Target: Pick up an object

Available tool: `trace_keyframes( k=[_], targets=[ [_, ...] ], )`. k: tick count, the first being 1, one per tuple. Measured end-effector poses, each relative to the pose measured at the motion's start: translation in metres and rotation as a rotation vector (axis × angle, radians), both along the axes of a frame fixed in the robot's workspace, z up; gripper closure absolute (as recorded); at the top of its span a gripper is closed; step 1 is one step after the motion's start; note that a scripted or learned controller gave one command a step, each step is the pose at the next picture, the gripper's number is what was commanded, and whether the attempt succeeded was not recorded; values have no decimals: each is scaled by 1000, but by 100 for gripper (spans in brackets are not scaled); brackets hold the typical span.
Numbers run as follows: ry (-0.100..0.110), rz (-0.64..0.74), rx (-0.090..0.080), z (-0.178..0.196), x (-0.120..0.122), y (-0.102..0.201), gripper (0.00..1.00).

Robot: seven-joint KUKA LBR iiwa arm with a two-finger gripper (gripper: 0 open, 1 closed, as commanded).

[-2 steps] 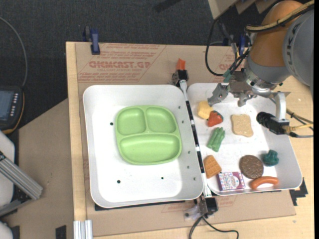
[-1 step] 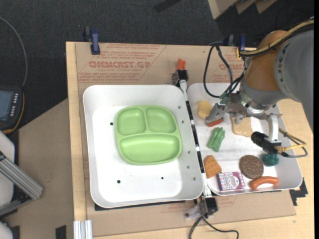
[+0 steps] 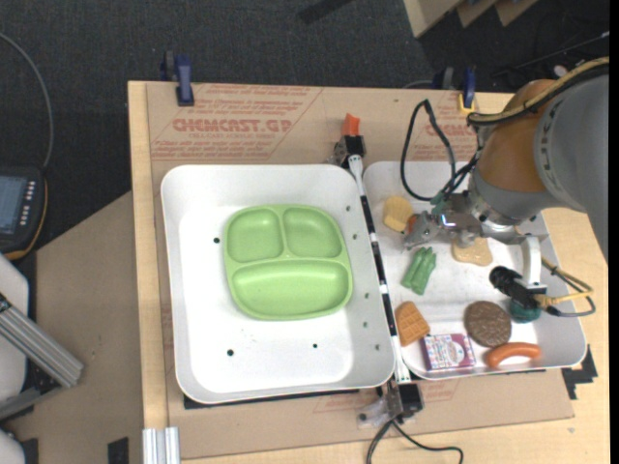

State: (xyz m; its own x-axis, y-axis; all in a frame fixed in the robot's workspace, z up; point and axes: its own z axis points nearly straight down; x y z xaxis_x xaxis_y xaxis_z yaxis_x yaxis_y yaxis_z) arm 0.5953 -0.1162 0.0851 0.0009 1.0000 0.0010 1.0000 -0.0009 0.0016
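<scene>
A smooth green divided plate (image 3: 287, 261) is sitting at the white bin's (image 3: 193, 346) centre. The gripper (image 3: 432, 222) is hovering at twelve o'clock from a ridged green pickle (image 3: 420, 270); its grip cannot be told.

You see two smooth white plastic bins (image 3: 193, 259) on a matt wooden bench (image 3: 145, 162). The green divided plate (image 3: 287, 262) looks like satin plastic.

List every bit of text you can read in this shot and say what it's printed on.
"CHEMCAST GP": large red print on the brown protective sheet covering the bench board behind the bins; reading is approximate.
Smaller red lines above and below it on the same sheet: too blurred to read.
Pink and white packet in the right bin: printing too small to read.
Green divided plate: no text.
</scene>
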Motion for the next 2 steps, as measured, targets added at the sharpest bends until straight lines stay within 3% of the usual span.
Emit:
trace_keyframes(
  k=[2],
  targets=[
    [-10, 1, -5, 3, -41, 13, 0]
  ],
)
